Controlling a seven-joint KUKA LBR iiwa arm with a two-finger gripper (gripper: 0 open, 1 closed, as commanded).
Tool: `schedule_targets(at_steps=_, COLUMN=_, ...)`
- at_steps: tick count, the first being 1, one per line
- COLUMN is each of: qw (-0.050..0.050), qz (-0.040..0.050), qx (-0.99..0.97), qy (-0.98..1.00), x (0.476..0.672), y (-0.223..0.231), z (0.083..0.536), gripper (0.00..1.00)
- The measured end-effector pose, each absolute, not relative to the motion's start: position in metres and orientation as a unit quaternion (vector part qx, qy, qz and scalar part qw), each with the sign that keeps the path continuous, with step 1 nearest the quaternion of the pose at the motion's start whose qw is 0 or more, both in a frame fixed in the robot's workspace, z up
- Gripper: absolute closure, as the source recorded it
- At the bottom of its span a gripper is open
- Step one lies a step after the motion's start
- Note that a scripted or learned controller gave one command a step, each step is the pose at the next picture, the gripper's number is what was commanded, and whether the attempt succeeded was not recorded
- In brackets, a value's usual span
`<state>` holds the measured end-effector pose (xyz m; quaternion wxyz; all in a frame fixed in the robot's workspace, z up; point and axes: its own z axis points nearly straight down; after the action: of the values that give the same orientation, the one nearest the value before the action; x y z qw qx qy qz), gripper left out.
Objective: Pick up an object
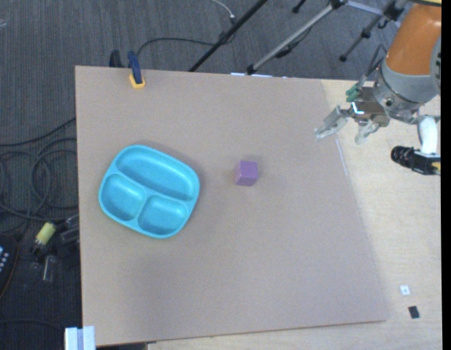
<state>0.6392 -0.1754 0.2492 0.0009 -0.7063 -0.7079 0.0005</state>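
A small purple cube (247,172) sits alone near the middle of the tan board (284,268), with bare surface on every side of it. To its left, well apart, lies a blue divided plate (149,190) with three compartments, nearer the board's left edge. A blue and yellow clamp (136,71) grips the far edge of the board at its left corner. The gripper (344,130) hangs over the board's far right part, close to the right edge and well apart from the cube; its fingers are spread open with nothing between them. Beyond the right edge runs a paler bench (415,254); cables lie on the dark floor to the left
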Motion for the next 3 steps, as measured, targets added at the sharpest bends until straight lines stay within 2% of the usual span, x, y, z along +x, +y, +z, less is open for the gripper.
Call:
schedule_targets(at_steps=1, qw=-0.001, qz=0.0015, qx=-0.657, qy=-0.754, x=0.618, y=-0.198, z=0.282, gripper=0.0)
schedule_targets(at_steps=2, qw=0.001, qz=0.0006, qx=-0.649, qy=-0.761, x=0.619, y=-0.088, z=0.183, gripper=0.0)
schedule_targets(at_steps=3, qw=0.0, qz=0.0003, qx=-0.699, qy=-0.715, x=0.59, y=-0.099, z=0.084, gripper=0.0)
